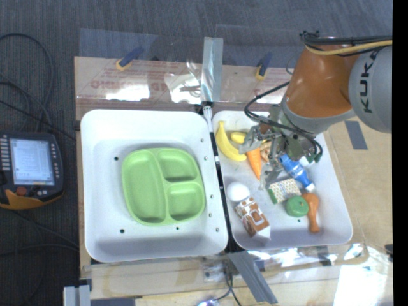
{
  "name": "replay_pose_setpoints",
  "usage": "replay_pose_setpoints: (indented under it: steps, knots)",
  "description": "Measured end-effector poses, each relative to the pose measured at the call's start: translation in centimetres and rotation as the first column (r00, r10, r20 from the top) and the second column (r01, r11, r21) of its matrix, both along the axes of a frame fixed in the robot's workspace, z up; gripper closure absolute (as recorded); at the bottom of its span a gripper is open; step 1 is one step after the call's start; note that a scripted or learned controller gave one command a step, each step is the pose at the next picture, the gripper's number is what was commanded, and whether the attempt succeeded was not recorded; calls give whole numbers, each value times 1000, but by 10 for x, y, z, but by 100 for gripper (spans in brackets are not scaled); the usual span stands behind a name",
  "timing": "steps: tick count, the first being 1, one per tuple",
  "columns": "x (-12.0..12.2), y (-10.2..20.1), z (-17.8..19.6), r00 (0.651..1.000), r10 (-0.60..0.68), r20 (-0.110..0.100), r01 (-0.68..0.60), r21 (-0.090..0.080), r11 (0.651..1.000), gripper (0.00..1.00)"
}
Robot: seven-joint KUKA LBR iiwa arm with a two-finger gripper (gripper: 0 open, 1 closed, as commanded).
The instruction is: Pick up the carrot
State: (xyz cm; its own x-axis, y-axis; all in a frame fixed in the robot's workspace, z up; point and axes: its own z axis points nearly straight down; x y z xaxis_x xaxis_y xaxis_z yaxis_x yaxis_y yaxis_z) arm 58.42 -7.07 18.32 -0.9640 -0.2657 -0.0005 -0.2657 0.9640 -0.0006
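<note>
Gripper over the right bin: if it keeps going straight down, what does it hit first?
Probably the carrot, lying just under the gripper beside the banana. Depth is hard to judge from this slanted view.

Grey KUKA arm [376,88], orange wrist band [317,81], blk cables [261,97]

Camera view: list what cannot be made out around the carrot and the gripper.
- Gripper: finger state unreadable in the camera view; wrist and cables cover it.
- Carrot: its right side is hidden behind the gripper, so contact cannot be judged.
- Blue bottle: upper end covered by the gripper.
- Banana: right end lost among toys beneath the wrist.
</note>
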Motion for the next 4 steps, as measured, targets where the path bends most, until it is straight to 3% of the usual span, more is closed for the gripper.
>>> replay_pose_setpoints:
  steps: [1,2,3,4]
  knots:
    - [13,-28,-92,999,-51,12,51,2,999,0]
    - [16,-27,-81,998,-52,20,52,1,999,100]
    - [-17,7,46,999,33,12,-33,-1,999,100]
    - [3,-8,169,985,175,6,-175,0,985,100]
